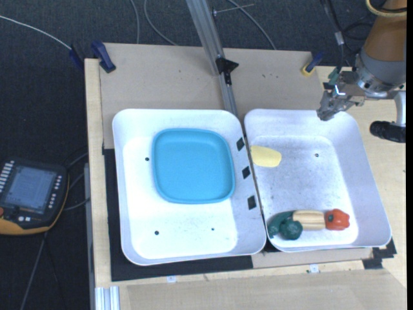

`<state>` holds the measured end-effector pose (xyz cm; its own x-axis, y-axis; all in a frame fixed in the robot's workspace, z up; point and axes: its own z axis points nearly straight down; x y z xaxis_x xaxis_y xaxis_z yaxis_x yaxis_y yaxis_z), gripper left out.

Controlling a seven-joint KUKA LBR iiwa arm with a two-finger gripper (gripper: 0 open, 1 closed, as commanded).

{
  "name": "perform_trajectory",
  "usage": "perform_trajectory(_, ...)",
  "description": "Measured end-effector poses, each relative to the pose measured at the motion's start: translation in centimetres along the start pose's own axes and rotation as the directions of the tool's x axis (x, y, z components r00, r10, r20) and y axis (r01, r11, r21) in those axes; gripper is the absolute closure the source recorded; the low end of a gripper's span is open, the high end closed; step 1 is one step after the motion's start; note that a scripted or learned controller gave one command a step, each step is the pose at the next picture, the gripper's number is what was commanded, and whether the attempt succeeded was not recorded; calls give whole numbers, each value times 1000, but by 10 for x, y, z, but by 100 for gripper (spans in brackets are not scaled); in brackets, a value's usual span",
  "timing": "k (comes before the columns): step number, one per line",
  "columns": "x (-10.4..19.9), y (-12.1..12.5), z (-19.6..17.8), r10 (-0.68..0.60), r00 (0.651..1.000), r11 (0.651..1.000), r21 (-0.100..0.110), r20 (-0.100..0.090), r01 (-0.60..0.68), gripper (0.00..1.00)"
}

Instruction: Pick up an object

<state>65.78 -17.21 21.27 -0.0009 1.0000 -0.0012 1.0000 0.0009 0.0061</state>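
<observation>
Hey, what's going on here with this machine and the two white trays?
A robot arm reaches in from the right. Its gripper hovers over the far rim of the right bin, with nothing between its fingers. That bin holds a yellow piece near its left wall and, along the near edge, a green object, a tan object and a red object in a row. The left bin holds a blue plate. Nothing is picked up yet.

The arm comes in from the upper right, orange band sitting above the grey wrist. The gripper (327, 110) hangs low at the end of it, angled down and to the left. Too small and blurry to make out more.
</observation>
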Motion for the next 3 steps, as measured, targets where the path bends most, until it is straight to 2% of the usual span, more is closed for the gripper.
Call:
perform_trajectory(1,0,0,-7,1,1000,1000,5,-1,-1,100)
perform_trajectory(3,90,-39,4,-2,1000,1000,5,-2,2,100)
